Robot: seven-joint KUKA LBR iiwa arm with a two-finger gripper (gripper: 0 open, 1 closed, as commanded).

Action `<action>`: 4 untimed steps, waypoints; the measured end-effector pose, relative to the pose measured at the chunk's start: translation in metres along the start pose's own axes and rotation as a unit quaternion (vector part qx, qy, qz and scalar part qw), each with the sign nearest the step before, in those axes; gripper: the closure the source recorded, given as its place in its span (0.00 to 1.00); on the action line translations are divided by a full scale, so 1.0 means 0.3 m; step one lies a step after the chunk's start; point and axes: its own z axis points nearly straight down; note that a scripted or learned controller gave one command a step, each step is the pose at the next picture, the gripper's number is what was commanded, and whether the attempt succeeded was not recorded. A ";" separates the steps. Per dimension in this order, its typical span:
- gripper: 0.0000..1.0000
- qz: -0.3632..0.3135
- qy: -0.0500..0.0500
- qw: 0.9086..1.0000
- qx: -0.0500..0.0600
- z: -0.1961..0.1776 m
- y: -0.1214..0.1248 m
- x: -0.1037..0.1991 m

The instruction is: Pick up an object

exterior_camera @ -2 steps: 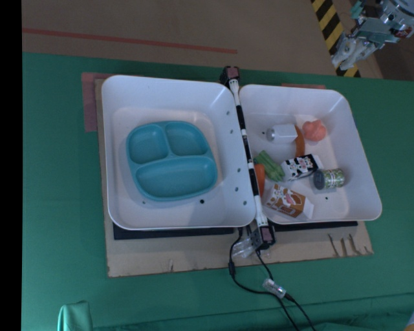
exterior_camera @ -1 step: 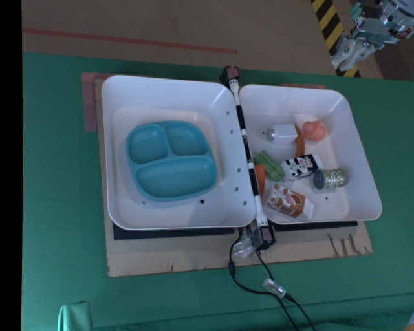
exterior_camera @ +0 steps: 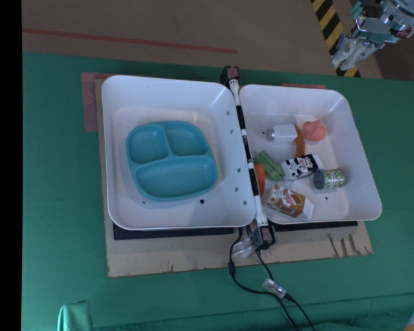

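My gripper (exterior_camera: 345,57) hangs at the top right of the camera view, above the floor beyond the far right corner of the right bin (exterior_camera: 359,139) and well clear of everything in it. In that bin lie a white can (exterior_camera: 281,133), a pink-orange lump (exterior_camera: 315,130), a thin orange stick (exterior_camera: 299,138), a green vegetable (exterior_camera: 269,165), an orange carrot (exterior_camera: 259,174), a cow-patterned carton (exterior_camera: 301,166), a green can (exterior_camera: 330,178) and an orange-and-white carton (exterior_camera: 289,201). Nothing can be seen in the gripper.
The left bin (exterior_camera: 116,103) holds a blue divided plate (exterior_camera: 171,160). Both bins rest on cardboard over a green cloth. A cable (exterior_camera: 272,286) trails off the front edge between the bins. Yellow-black hazard tape (exterior_camera: 328,19) marks the floor near the gripper.
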 end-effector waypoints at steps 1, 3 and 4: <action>1.00 0.000 0.000 1.000 0.001 0.008 0.000 0.000; 1.00 0.000 0.000 1.000 0.000 0.005 0.000 0.000; 1.00 0.001 0.001 1.000 0.001 0.000 -0.075 -0.002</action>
